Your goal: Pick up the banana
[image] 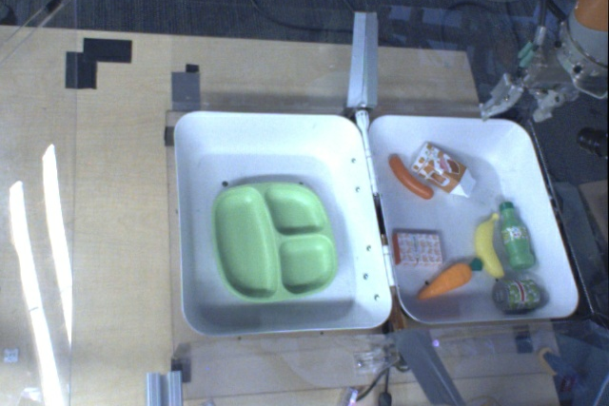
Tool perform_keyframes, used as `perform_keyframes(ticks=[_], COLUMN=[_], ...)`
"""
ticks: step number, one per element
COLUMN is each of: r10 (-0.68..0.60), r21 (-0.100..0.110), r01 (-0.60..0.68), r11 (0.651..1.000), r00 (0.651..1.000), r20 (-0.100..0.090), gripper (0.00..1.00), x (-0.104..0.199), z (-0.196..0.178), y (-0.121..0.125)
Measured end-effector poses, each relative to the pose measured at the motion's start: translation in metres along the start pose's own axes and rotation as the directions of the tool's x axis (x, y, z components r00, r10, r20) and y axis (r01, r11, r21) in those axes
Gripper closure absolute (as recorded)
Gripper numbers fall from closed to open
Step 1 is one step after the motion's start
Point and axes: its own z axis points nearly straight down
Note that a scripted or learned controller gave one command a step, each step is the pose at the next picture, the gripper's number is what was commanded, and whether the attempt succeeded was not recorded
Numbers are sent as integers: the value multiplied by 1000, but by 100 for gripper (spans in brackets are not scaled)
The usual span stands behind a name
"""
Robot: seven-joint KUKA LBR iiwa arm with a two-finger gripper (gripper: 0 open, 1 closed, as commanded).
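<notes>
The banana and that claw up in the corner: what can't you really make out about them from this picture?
- banana: in the camera view its right side is hidden by the green bottle.
- gripper: small and blurred; what its fingers are doing is unclear.
- arm: cut off by the right edge.

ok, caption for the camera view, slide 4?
Claw open above right bin's far corner; banana lies untouched beside a green bottle.
</notes>
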Motion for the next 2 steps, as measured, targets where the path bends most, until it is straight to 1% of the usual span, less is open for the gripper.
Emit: perform_keyframes(ticks=[1,2], r10=[100,132], r21=[1,-3], r01=[-100,-132], r11=[995,991], r00=[995,991], r20=[0,0], gripper=[0,0], x=[-19,-9], z=[139,175], y=[-83,-147])
